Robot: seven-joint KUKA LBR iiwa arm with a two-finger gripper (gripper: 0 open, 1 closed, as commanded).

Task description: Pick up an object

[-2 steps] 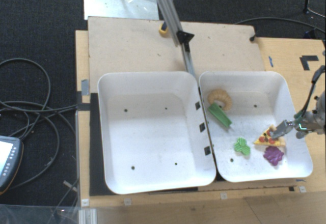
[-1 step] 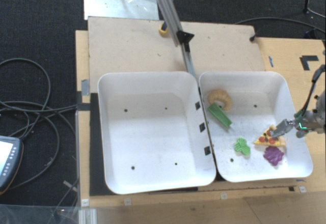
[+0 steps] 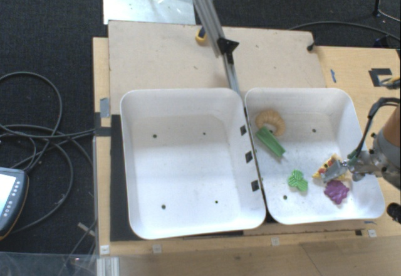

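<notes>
Camera view: two white bins sit side by side on the counter [image 3: 163, 55]; the left bin [image 3: 135, 206] holds no toys, the right bin [image 3: 351, 102] holds them all. The tool [image 3: 341, 169] comes in from three o'clock, low over the right bin's three-o'clock side; whether it is apart or together I cannot tell. Right at its tip lies a small yellow-and-red toy [image 3: 326, 170], touching or nearly so, not visibly clamped; just beside it at five o'clock lies a purple toy [image 3: 337, 191]. Toward the bin's six o'clock sits a green leafy toy [image 3: 297, 180]; at eleven o'clock a tan ring [image 3: 270, 122] touches a green block [image 3: 270, 142].

All look light, small and plastic or rubbery, likely a bit slippery; the yellow-and-red toy is best pinched across its narrow middle. The bin's wall at three o'clock stands close behind the tool, so room is tight there; open floor lies toward nine o'clock, and straight up is free.
</notes>
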